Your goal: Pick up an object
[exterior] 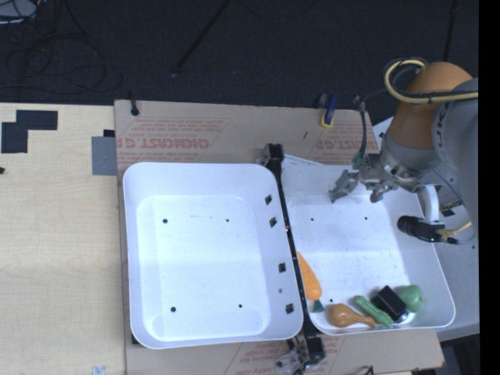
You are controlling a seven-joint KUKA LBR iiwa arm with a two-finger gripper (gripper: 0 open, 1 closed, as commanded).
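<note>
While the gripper [359, 187] hovers spread and empty over the right bin's [426, 276] far end, nothing's picked; toys [375, 309] lie near

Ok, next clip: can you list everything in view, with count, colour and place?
bins: two, white, side by side on the bench
carrot-like toy: one, orange, right bin, against its left wall
pear-shaped toy: one, tan-orange, right bin, near edge
long toy: one, green, right bin, near edge
block: one, black, right bin, lying over the green pieces
rounded toy: one, green, right bin, near right corner
clamp: one, blue and yellow, far board edge
arm: one, grey and orange, from the right
hand: one, open, over the right bin's far end
</note>
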